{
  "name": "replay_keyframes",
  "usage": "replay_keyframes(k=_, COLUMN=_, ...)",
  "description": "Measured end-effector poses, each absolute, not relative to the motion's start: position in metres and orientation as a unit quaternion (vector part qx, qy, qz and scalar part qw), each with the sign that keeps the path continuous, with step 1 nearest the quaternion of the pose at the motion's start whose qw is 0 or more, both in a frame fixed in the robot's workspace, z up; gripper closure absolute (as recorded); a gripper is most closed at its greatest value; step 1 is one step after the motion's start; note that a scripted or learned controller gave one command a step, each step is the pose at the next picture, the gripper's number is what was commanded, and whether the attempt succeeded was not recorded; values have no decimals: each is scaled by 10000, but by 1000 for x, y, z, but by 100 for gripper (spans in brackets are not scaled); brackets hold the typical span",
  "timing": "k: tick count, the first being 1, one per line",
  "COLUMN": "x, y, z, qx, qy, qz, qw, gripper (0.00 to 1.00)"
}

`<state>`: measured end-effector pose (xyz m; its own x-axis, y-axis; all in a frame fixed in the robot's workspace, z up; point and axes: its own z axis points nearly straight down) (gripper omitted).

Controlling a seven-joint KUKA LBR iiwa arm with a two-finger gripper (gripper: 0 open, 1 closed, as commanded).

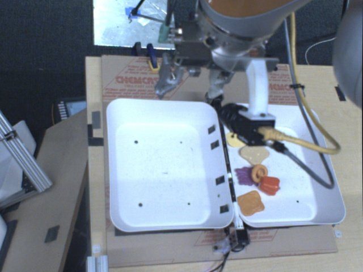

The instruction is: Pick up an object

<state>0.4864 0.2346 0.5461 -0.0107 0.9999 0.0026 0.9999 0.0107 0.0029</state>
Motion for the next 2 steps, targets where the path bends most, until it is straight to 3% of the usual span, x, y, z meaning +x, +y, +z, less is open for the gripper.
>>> replay_keyframes(k=1, x=486, y=235, z=546, qx=7033, qy=7109, qz=19, qw=1, gripper=0)
replay_keyframes(k=2, x=487, y=235, z=558, qx=7021, qy=7120, qz=37, qw=5, gripper=100)
